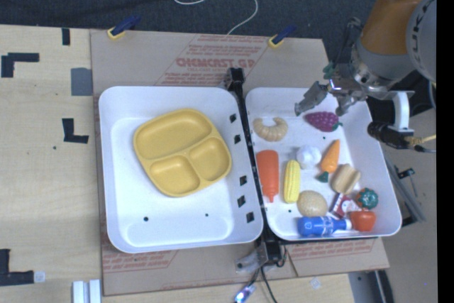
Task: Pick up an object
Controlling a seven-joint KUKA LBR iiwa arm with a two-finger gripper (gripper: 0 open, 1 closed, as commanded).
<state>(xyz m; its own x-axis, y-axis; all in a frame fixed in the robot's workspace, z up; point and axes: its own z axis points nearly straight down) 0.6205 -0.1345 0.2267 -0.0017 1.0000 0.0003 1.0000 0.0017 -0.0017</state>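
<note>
so the two-finger metal tool [325,100] hangs spread apart and empty at the right white plastic bin's [383,170] far edge, small purple toy grape bunch [323,120] sitting right under it

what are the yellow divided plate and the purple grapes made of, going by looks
The yellow divided plate looks like moulded plastic, matte: one even colour, soft rounded compartment ridges. The purple grapes look like toy plastic or rubber: a uniform purple bumpy cluster with faint sheen; too small to tell which.
</note>
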